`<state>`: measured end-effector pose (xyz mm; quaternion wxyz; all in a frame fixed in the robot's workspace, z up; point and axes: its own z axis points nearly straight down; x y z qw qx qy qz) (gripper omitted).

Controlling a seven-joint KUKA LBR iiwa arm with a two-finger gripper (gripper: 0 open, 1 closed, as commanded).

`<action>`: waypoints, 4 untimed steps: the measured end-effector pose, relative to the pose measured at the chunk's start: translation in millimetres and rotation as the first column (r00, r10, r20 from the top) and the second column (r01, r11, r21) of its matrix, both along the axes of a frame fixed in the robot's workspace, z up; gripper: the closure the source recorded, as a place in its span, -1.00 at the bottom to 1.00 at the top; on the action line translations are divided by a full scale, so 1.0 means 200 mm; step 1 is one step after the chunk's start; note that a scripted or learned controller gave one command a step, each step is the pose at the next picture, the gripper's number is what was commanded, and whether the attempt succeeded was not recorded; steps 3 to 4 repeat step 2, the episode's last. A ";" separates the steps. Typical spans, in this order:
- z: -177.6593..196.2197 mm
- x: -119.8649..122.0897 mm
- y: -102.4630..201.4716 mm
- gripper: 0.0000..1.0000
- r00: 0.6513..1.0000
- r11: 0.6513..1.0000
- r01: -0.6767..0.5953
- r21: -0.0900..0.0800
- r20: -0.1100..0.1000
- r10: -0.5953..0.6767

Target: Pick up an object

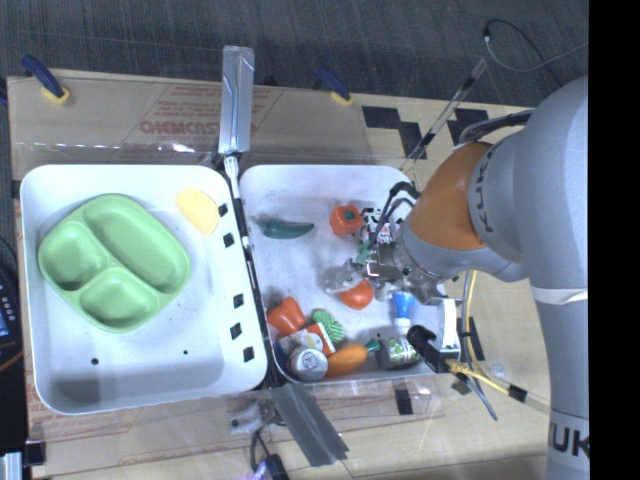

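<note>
The cluster along the near edge of the right bin (262, 183) is hard to separate: a tin-like round item (309, 364), an orange carrot-shaped toy (347, 359) and a dark green bottle-like item (399, 352) overlap, and a small striped piece behind them cannot be identified. An orange-red pepper-shaped toy (285, 316) lies just left of that cluster. The gripper (362, 268) sits low over the middle of the right bin, directly above a red-orange rounded toy (356, 294); its metal parts blur into the toy, so how far the pincer is open, and whether it grips anything, cannot be told. The arm (500, 208) reaches in across the bin's right edge, its orange band bent leftward and downward toward the bin floor, hiding that edge. A white-and-blue small bottle (402, 306) lies beside the wrist. Farther back, a dark green pod-shaped toy (287, 229) and an orange round toy with a green top (347, 219) rest apart. The left bin (60, 393) holds a green sectioned plate (113, 260) and, near its far right corner, a yellow piece (198, 209).
</note>
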<state>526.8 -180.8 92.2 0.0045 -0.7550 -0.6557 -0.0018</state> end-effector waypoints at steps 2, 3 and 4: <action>0.58 0.15 0.16 1.00 0.999 0.999 0.047 -0.008 0.002 -0.047; 0.58 0.15 0.16 1.00 0.999 0.999 0.047 -0.008 0.002 -0.047; 0.58 0.15 0.16 1.00 0.999 0.999 0.047 -0.008 0.002 -0.047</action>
